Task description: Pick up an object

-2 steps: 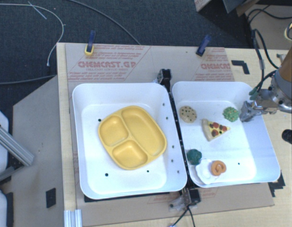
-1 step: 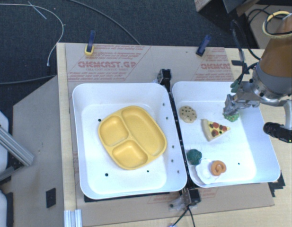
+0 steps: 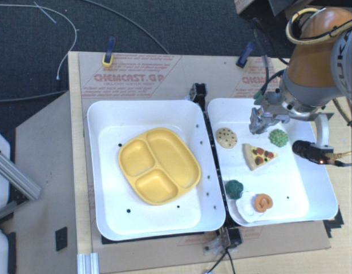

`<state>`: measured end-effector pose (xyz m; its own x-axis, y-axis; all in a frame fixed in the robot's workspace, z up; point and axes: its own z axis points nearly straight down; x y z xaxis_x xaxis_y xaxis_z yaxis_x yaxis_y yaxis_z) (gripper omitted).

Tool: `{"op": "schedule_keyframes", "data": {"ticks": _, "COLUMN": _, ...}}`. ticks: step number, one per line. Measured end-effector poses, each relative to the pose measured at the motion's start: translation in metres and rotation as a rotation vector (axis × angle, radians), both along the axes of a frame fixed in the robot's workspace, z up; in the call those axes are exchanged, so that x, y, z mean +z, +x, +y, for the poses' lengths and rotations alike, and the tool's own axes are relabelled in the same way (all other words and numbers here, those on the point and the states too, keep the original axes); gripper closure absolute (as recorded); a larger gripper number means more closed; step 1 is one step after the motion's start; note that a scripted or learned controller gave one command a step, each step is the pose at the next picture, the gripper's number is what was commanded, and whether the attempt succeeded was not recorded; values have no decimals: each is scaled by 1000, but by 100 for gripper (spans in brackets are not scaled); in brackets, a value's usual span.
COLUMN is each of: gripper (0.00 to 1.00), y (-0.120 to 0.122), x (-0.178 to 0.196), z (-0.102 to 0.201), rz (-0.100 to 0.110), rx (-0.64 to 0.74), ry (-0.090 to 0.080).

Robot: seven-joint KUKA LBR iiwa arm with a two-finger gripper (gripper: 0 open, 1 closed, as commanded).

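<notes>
Camera view: gripper (image 3: 259, 123) hangs over the right bin (image 3: 312, 207), between the cookie (image 3: 226, 137) and the light green broccoli (image 3: 278, 137). Whether the jaws are open or closed cannot be told; nothing visibly held. Judgement: centre over one item before descending; the bumpy broccoli is nearest. The pizza slice (image 3: 259, 156) is flat and wedge-shaped, likely hard to pinch. Dark green piece (image 3: 234, 188) and orange ring (image 3: 262, 202) lie near the front. Left bin (image 3: 101, 153) holds a glossy yellow three-compartment tray (image 3: 158, 165).
</notes>
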<state>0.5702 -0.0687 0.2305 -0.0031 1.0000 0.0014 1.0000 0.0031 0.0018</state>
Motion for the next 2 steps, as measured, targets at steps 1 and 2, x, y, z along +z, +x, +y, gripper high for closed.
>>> {"op": "schedule_keyframes", "data": {"ticks": 1, "gripper": 100, "y": 17, "x": 9, "z": 51, "rz": -1, "rx": 3, "ry": 0}}
{"op": "schedule_keyframes", "data": {"ticks": 2, "gripper": 100, "y": 36, "x": 14, "z": 96, "rz": -1, "rx": 3, "ry": 0}}
